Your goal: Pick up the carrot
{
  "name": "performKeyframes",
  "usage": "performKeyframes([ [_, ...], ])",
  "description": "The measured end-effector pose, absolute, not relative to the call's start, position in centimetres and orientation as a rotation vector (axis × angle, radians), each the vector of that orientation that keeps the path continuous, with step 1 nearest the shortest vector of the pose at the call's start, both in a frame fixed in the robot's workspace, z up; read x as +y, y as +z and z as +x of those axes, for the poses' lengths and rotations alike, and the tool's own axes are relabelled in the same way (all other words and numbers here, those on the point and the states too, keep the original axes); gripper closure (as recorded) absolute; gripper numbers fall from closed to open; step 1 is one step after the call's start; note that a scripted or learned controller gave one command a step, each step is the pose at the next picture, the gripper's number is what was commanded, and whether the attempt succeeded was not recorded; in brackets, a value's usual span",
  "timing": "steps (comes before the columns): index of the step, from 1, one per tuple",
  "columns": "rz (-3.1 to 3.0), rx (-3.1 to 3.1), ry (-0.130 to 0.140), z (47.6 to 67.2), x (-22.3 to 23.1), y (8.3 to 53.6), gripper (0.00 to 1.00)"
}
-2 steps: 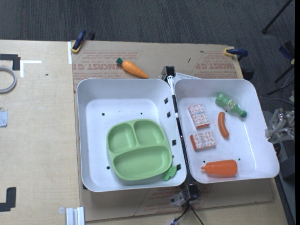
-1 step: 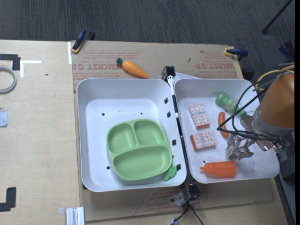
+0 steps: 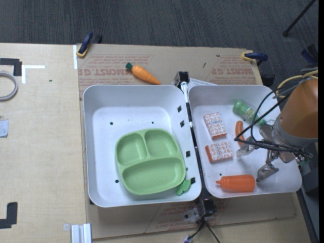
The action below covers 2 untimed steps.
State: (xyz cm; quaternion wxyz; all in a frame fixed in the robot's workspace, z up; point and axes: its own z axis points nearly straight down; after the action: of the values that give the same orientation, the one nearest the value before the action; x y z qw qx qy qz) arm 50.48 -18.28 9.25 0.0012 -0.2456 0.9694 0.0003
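Observation:
An orange carrot (image 3: 143, 74) with a green top lies on the brown cardboard behind the left bin (image 3: 96, 135), outside both bins. My gripper (image 3: 255, 161) hangs low over the front right part of the right bin (image 3: 283, 186), far from that carrot. Its fingers (image 3: 267, 172) are spread open and nothing is between them. A thick orange bottle-like item (image 3: 237, 183) lies just to the front left of the gripper. A small orange piece (image 3: 238, 130) sits behind the gripper, partly crossed by cables.
The left bin holds a green divided plate (image 3: 150, 161) and a small green item (image 3: 184, 186) at its front right corner. In the right bin lie two pink-and-white boxes (image 3: 215, 125) (image 3: 219, 151) and a green bottle (image 3: 244, 109). Clamps (image 3: 85, 43) hold the cardboard's back corners.

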Motion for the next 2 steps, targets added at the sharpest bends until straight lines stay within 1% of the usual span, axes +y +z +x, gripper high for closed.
performKeyframes([
  [1,-0.969,2.984,0.0,54.2,-13.9,15.6,0.0],
  [2,-1.363,2.825,-0.001,53.8,-9.4,17.7,0.0],
])
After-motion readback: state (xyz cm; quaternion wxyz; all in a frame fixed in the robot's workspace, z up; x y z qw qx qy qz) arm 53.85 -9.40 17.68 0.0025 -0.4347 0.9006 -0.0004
